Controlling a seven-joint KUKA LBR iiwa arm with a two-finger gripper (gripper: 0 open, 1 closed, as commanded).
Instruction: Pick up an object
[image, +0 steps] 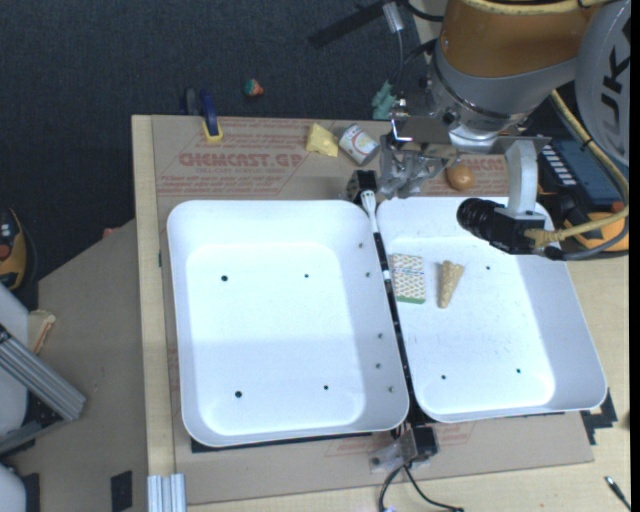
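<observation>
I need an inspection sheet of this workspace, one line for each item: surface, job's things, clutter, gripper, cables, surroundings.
Surface: brown board bearing the left bin and the right bin side by side.
Job's things: patterned rectangular block and tan cone-shaped piece lying close but apart in the right bin, near its left wall.
Clutter: yellow piece, small white packet and brown round object on the board behind the bins.
Gripper: gripper over the board behind the bins' back edge; finger state unclear.
Cables: black cable at the front edge.
Surroundings: dark floor; metal frame part at left.
</observation>
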